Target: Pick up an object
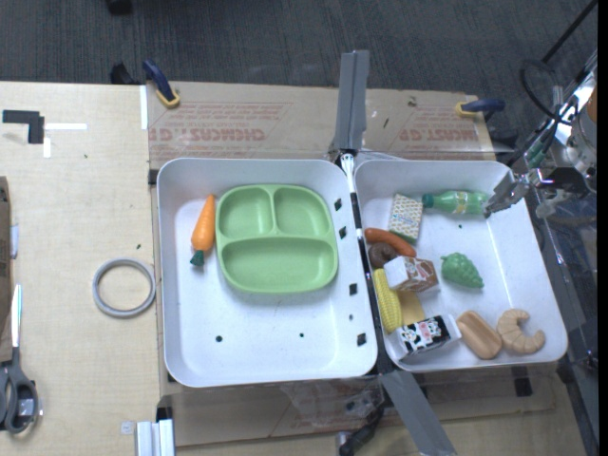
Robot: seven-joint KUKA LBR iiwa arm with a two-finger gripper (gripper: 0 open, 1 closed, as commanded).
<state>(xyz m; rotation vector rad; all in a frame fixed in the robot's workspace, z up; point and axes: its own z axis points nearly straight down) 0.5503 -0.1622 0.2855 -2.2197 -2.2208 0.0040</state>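
Observation:
My gripper (pixel 505 196) hangs at the right bin's (pixel 541 255) far right wall, just right of the cap end of a green bottle (pixel 454 200) lying on its side. Nothing shows in its grip. The same bin holds a pale cracker (pixel 406 216), an orange sausage (pixel 389 237), a brown-and-white carton (pixel 414 274), a green leafy piece (pixel 462 270), a corn cob (pixel 386 298), a cow-print carton (pixel 425 335), a bread roll (pixel 479 334) and a croissant (pixel 522 332).
The left bin (pixel 266 350) holds a green divided plate (pixel 277 237) and a carrot (pixel 203 223) at the plate's left. On the bench to the left lie a grey ring (pixel 123 287) and scissors (pixel 17 392). A metal bar (pixel 351 98) stands behind the bins.

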